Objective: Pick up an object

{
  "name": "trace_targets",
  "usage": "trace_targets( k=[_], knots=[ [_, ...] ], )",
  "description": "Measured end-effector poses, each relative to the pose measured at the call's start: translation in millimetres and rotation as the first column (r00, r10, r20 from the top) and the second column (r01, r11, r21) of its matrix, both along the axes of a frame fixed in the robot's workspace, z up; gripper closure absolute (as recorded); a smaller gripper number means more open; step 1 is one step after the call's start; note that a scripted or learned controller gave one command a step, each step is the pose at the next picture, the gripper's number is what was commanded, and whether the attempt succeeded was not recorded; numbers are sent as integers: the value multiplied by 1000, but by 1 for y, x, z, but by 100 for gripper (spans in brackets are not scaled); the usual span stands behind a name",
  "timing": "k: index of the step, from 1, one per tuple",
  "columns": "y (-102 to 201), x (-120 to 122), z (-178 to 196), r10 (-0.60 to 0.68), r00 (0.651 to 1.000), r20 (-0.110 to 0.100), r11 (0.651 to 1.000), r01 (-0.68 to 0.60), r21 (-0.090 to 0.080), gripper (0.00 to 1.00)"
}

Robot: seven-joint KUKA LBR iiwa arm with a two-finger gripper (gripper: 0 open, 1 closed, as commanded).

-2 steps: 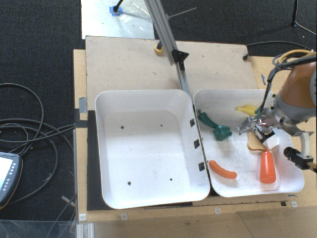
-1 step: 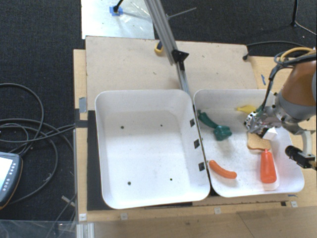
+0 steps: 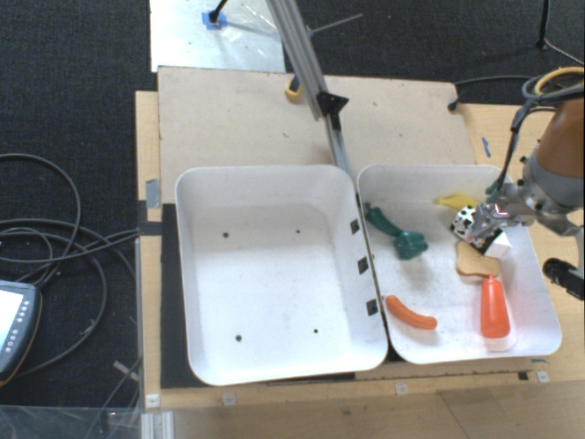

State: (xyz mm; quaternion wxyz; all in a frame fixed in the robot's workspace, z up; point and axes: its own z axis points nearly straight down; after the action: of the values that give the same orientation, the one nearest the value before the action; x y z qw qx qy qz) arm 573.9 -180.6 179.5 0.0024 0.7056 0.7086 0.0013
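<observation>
The grey arm with its orange band reaches in from the right, and its jaws (image 3: 484, 222) hang low over the upper right part of the right-hand shallow white bin (image 3: 430, 353). Whether they stand wide or narrow, I cannot tell; the tip is a blur of dark and white parts.

Just below the tip lies a flat tan slice shaped like toast (image 3: 475, 263), apparently the nearest thing to take. Directly below that, the orange bottle-shaped plastic toy (image 3: 494, 309) lies with its long axis running toward the bin's near rim. A yellow piece (image 3: 454, 201) sits just to the left of the tip. The green plastic tool (image 3: 397, 233) and the orange sausage-shaped toy (image 3: 411, 314) lie farther left.
</observation>
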Motion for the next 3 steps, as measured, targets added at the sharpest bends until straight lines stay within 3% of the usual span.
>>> trace_targets(
  k=[2, 3],
  knots=[
    [-7, -5, 111, 0, 1000, 3, 1000, 0, -2, 100],
    [-7, -4, 117, 2, 1000, -2, 1000, -2, 0, 100]
  ],
)
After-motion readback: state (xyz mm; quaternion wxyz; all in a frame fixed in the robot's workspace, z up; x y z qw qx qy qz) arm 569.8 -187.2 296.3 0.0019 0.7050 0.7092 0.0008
